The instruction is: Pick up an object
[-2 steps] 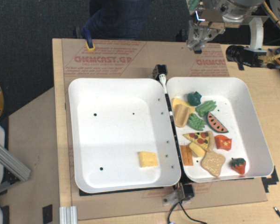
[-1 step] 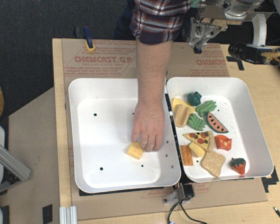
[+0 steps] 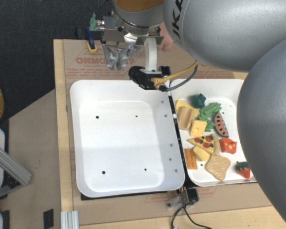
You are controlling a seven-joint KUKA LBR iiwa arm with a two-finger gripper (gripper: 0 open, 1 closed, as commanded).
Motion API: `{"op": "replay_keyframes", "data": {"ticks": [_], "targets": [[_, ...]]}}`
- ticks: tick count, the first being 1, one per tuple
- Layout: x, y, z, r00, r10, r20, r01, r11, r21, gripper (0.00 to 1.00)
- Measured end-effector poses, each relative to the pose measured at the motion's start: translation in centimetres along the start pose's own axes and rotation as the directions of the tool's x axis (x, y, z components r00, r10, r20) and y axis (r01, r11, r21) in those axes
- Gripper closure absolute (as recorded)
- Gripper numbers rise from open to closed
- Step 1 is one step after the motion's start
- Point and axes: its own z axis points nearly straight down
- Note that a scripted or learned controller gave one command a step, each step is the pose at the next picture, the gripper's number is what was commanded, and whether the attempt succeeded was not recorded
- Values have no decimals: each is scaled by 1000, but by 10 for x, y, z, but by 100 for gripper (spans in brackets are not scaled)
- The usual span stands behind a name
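Gripper (image 3: 118, 60) hangs at 12 o'clock beyond the left bin (image 3: 86, 128), finger state unreadable; toy food pieces (image 3: 205, 137) crowd the right bin (image 3: 231, 87) at 3 o'clock, probably light, rigid, slick plastic, best pinched across narrow sides.

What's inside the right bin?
Toy food piled in the right bin: bread slice, watermelon wedge, cheese, pizza slice, green pieces. The arm covers the bin's far right side.

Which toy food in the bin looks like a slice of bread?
The tan bread slice at the near edge of the right bin. It is speckled and loaf-shaped, unlike the yellow cheese block and red watermelon slice.
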Motion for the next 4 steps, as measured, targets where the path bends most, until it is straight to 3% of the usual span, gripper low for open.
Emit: {"op": "replay_keyframes", "data": {"ticks": [1, 4], "targets": [[-14, 43, 72, 1000, 18, 9, -18, 1000, 1, 100], [-18, 44, 28, 1000, 12, 0, -12, 1000, -21, 100]]}}
